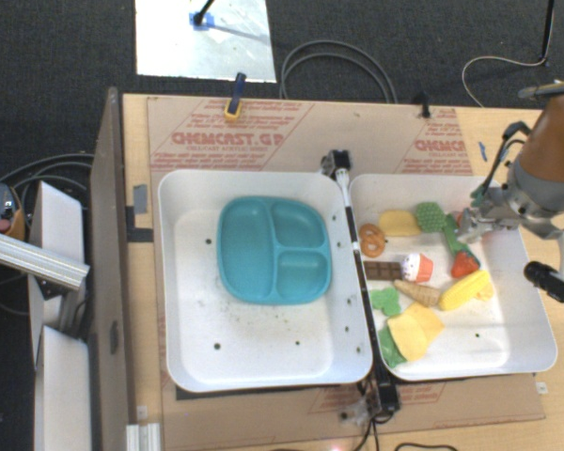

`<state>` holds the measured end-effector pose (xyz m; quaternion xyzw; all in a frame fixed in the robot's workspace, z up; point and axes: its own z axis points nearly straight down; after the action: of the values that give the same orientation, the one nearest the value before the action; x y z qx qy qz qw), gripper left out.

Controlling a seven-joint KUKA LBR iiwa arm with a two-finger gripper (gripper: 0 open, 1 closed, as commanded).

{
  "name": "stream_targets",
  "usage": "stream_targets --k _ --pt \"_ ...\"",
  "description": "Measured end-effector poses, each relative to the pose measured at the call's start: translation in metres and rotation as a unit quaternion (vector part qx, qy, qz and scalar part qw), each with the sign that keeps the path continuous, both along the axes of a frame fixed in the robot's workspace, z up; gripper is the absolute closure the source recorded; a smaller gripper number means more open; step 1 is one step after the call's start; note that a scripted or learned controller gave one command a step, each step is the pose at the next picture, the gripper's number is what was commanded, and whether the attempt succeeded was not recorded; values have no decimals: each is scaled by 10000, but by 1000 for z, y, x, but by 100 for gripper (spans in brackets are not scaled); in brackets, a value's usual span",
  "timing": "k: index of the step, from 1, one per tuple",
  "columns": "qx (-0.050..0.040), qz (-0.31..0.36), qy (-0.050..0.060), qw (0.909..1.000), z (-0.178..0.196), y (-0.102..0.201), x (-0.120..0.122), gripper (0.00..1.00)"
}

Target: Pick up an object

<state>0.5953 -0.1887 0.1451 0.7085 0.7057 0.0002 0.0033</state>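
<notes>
Spanning the middle of the camera view, a wooden bench [291,125] printed with red lettering carries two shallow white bins set side by side. Left bin [193,346] holds a teal divided plate [274,250] lying flat near its centre, with three compartments facing up. Right bin [517,346] holds a cluster of toy foods toward its 9 o'clock half. Arm [550,158], grey with an orange band, enters from 3 o'clock and reaches over the 2 o'clock corner of the right bin; its gripper [470,222] hangs just beside the green toy, and whether its fingers are open or closed cannot be told from this angle. Nothing is visibly held between them. Within the cluster: a yellow wedge [415,333] at 6 o'clock, touching a green leaf piece [388,301] at its 10 o'clock; a yellow corn cob [465,289] at 3 o'clock of the cluster; a tan cone [419,294] between leaf and corn; a yellow lemon-like piece [399,223] at 12 o'clock, with a green knobbly toy [430,216] touching its 3 o'clock side; a brown chocolate bar [383,271]; a red and white piece [416,268] just beside it; a small red piece [463,264]; and a brown pretzel [371,241] against the divider.
</notes>
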Motion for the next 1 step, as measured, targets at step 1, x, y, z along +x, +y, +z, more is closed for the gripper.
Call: stream_targets --k 1 --pt "13 32 12 10000 -3 4 1 0"
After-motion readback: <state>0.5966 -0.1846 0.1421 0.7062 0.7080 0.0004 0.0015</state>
